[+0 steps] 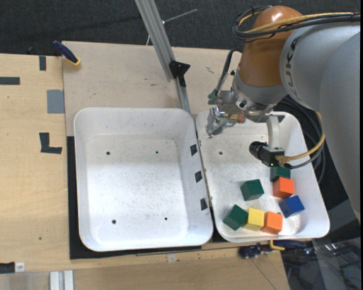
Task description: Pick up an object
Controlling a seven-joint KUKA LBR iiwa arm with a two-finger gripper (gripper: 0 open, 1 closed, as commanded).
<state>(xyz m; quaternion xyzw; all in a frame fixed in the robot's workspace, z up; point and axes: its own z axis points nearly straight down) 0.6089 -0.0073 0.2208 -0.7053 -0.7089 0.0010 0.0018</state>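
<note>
My pincer [216,124] hangs over the right bin's [311,162] upper left corner; I cannot tell its opening. My arm cuts off the bin's upper edge.

text: partial "UK" lettering | on: grey arm [317,59] | rest: none legible

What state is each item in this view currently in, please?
End effector: above the right bin's far left corner, nothing visibly held.
Right bin: holds blocks clustered at its near end.
Green block: loose, lying slightly apart from the rest.
Left bin: upright.
</note>
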